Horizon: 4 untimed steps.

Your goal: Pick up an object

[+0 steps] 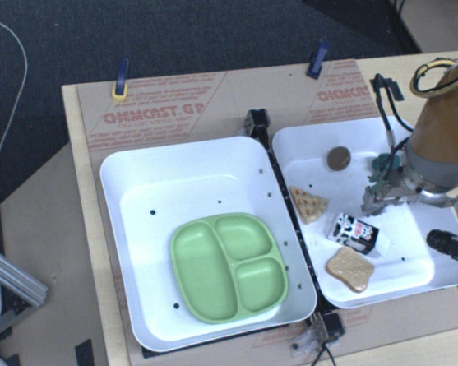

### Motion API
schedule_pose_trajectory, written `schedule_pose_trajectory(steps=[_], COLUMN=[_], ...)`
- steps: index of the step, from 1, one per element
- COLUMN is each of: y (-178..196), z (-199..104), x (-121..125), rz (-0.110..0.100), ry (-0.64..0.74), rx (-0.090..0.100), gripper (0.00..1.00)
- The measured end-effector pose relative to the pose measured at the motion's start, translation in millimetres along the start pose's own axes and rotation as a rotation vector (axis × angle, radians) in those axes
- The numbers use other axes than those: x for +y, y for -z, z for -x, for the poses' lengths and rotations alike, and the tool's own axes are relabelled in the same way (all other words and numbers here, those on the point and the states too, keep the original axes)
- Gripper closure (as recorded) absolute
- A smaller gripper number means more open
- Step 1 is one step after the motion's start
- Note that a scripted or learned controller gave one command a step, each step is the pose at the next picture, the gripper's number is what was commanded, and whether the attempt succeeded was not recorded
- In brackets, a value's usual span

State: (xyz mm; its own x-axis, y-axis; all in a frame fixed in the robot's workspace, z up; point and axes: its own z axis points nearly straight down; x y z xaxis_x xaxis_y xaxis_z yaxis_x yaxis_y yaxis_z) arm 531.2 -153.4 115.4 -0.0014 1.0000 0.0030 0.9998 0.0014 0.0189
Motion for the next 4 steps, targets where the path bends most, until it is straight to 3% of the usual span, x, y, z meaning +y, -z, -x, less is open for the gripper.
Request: schedule_pose_trajectory(steps=[1,3,4], y=[43,152,152], z=[0,-8,-54], x=[7,18,19], rz=[-0.013,-0.011,-0.019], ry=[0.0,0.0,0.004], rx=[-0.006,-0.006,-0.001], gripper=[1.0,1.0,1.0])
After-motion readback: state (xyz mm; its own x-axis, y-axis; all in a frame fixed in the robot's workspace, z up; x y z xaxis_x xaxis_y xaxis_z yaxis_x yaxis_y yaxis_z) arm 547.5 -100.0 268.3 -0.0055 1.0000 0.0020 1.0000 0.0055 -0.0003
